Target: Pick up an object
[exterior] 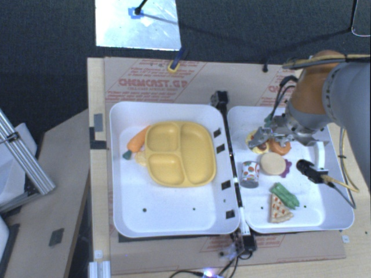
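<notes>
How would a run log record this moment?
gripper: low in right bin, at orange toy food | nearby: pizza slice | left bin: yellow divided plate, carrot

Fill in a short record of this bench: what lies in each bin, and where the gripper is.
left bin: yellow divided plate; toy carrot beside the plate's left edge
right bin: pizza slice, green vegetable, round beige piece, small spotted can, orange piece
gripper: over the right bin's far half, beside the orange piece
grasp: unclear
</notes>
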Controlling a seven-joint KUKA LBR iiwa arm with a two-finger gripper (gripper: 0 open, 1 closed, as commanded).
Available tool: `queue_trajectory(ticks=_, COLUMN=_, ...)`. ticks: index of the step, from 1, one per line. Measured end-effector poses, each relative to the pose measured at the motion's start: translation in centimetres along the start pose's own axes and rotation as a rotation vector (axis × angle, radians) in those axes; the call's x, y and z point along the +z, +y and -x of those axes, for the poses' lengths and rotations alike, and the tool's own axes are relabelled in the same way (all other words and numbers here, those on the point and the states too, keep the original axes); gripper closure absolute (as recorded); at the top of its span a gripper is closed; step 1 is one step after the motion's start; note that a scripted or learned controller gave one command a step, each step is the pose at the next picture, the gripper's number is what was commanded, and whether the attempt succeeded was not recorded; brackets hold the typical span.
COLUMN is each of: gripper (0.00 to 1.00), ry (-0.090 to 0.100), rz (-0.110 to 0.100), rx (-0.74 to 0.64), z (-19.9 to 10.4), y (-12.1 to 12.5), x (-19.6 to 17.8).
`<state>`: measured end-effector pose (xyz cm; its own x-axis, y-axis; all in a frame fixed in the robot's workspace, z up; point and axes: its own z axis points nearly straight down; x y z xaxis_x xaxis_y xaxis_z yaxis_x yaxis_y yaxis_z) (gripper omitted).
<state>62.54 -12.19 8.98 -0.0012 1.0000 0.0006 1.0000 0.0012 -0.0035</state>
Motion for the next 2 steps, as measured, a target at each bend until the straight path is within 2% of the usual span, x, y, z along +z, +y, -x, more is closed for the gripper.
queue_trajectory(ticks=1, gripper=1.0, ry=0.0, rz=0.007, rx=-0.001, z=0.0, y=0.3, x=-1.7)
queue_trajectory(ticks=2, gripper=1.0, ry=-0.002, rz=0.012, rx=-0.003, z=0.1, y=0.7, x=-8.3)
